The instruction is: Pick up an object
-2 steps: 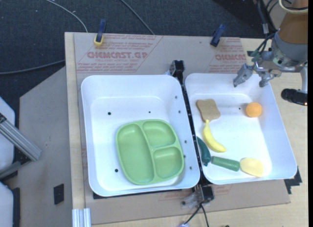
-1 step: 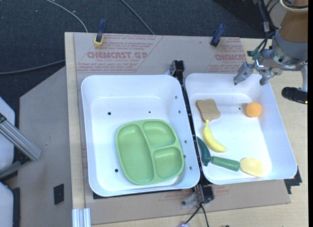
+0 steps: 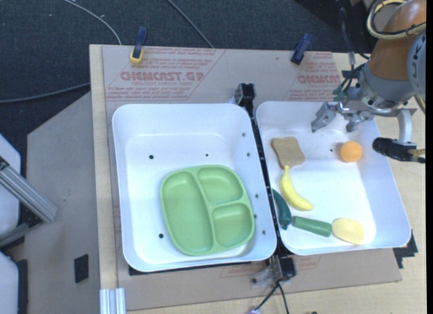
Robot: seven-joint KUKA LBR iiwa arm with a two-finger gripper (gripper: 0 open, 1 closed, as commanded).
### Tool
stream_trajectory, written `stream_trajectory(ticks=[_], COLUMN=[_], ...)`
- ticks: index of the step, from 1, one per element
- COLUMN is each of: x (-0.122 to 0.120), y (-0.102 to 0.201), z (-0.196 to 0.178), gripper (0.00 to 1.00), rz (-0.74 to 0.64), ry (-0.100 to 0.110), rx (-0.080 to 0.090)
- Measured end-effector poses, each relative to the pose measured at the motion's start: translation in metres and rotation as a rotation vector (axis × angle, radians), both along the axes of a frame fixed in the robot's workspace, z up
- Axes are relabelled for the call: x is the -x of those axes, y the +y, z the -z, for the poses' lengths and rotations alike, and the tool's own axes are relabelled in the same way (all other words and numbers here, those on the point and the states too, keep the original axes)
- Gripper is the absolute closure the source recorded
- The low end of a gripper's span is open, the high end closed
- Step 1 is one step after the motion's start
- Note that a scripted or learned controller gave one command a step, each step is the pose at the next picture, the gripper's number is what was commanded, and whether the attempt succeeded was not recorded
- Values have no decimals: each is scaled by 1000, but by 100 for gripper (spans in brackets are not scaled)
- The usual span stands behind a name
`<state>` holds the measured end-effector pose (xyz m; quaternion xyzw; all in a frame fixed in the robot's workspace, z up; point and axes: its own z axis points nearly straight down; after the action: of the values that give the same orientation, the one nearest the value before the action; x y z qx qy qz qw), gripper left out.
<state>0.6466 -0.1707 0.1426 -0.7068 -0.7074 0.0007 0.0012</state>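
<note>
My gripper (image 3: 336,120) hangs over the far part of the right bin (image 3: 385,191), its fingers spread open with nothing between them. An orange ball (image 3: 350,151) lies just in front of it and slightly right. A tan slice of bread (image 3: 288,150) rests at the bin's left side, with a yellow banana (image 3: 294,191) below it. Along the near edge lie a dark green vegetable (image 3: 298,222) and a pale yellow lemon-like piece (image 3: 348,230).
The left bin (image 3: 135,170) holds a green divided plate (image 3: 206,208). A black divider with clips runs between the two bins. Blue and yellow clamps hold the cardboard base at the back.
</note>
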Motion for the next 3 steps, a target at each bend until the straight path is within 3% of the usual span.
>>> stream_trajectory(ticks=[1, 2, 3], x=[1, -1, -12], y=[1, 1, 5], z=[54, 39, -18], gripper=[0, 100, 100], rz=[0, -1, -1], ry=[5, -3, -11], rx=[-1, 1, 3])
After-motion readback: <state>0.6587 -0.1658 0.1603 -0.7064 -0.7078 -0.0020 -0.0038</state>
